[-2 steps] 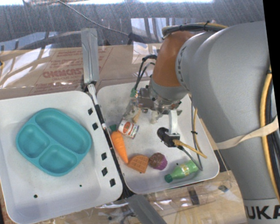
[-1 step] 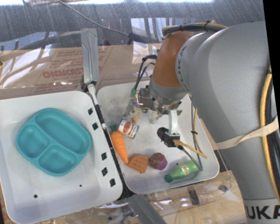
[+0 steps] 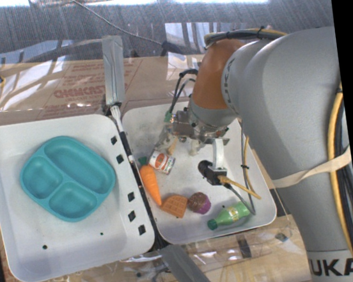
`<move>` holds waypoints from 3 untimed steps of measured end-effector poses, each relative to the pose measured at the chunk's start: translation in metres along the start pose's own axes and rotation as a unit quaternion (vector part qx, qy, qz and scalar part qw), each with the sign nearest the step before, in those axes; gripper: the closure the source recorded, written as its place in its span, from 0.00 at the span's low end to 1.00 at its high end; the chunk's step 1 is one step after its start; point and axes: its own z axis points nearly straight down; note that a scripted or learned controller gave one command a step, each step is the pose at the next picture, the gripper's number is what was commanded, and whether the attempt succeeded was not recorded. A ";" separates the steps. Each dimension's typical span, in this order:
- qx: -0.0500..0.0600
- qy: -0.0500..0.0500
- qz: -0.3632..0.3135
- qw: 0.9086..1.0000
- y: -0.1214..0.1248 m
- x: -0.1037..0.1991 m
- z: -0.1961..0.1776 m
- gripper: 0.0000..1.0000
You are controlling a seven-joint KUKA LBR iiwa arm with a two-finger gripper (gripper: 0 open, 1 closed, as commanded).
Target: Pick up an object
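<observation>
Teal divided plate in left bin

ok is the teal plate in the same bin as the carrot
No, the teal plate lies in the left bin, while the carrot lies in the right bin.

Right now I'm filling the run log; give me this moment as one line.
arm: over right bin | gripper: above small can | grasp: none seen | carrot, green bottle: in right bin | teal plate: left bin

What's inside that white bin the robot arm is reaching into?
In the right bin lie a small can, a carrot, a waffle-like piece, a purple item and a green bottle. The arm covers the bin's far right corner.
</observation>
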 end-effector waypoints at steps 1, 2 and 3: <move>0.000 0.000 0.000 1.000 0.000 0.000 0.000 0.00; 0.000 0.000 0.000 1.000 0.000 0.000 0.000 0.00; 0.000 0.000 0.000 1.000 0.000 0.000 0.000 0.00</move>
